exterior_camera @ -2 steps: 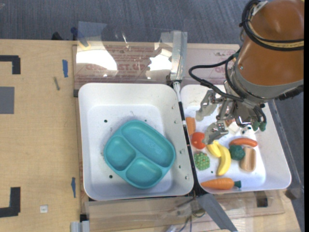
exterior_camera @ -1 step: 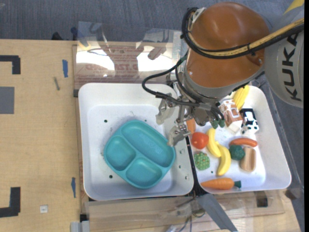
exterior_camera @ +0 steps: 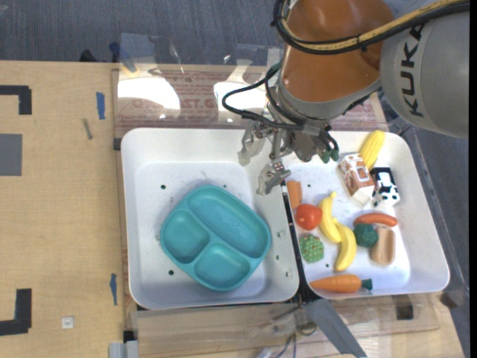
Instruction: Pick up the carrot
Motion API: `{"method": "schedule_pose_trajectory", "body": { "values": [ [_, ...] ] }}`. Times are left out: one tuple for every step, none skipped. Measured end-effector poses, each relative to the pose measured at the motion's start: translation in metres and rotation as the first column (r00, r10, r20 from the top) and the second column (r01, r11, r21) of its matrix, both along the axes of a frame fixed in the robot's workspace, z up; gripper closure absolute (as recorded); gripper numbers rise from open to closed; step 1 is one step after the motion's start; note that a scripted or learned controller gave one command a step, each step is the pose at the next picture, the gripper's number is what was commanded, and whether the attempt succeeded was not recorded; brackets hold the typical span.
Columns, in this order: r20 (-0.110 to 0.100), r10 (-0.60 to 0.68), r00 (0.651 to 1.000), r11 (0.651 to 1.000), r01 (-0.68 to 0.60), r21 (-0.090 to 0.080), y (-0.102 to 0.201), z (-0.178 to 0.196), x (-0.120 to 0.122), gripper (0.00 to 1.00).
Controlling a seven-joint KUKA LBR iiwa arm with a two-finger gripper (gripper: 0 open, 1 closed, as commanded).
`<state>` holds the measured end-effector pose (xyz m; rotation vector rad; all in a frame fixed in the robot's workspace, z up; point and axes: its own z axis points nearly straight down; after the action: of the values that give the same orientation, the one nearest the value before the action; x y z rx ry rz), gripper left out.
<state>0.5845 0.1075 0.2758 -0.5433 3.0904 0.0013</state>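
Observation:
The carrot [exterior_camera: 337, 283], orange with a green stub at its right end, lies on its side along the front edge of the right bin [exterior_camera: 428, 263]. My gripper [exterior_camera: 258, 168] hangs below the orange wrist over the divide between the two bins, near their back half, well behind the carrot. Its metal fingers [exterior_camera: 271, 179] look spread apart with nothing between them, so it is open. A short orange stick-shaped piece [exterior_camera: 294, 193] lies just right of the fingertips.
The right bin also holds a tomato [exterior_camera: 308, 216], banana [exterior_camera: 337, 231], broccoli [exterior_camera: 311, 248], corn [exterior_camera: 371, 148], a small carton [exterior_camera: 355, 176], a cow toy [exterior_camera: 384, 187] and a hot dog [exterior_camera: 376, 219]. A teal divided plate [exterior_camera: 216, 236] sits in the left bin [exterior_camera: 141, 170].

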Motion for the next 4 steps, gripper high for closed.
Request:
{"method": "schedule_pose_trajectory", "body": {
  "values": [
    [-0.007, -0.085, 0.996, 0.996, 0.085, -0.002, -0.062, -0.076, 0.026, 1.00],
    [0.007, -0.104, 0.995, 0.995, 0.104, 0.002, -0.048, -0.011, -0.028, 1.00],
    [0.009, -0.019, 1.000, 1.000, 0.019, -0.003, -0.133, 0.019, 0.001, 1.00],
    [-0.001, 0.307, 0.952, 0.952, -0.307, 0.000, -0.073, -0.009, 0.008, 1.00]
  ]
}}
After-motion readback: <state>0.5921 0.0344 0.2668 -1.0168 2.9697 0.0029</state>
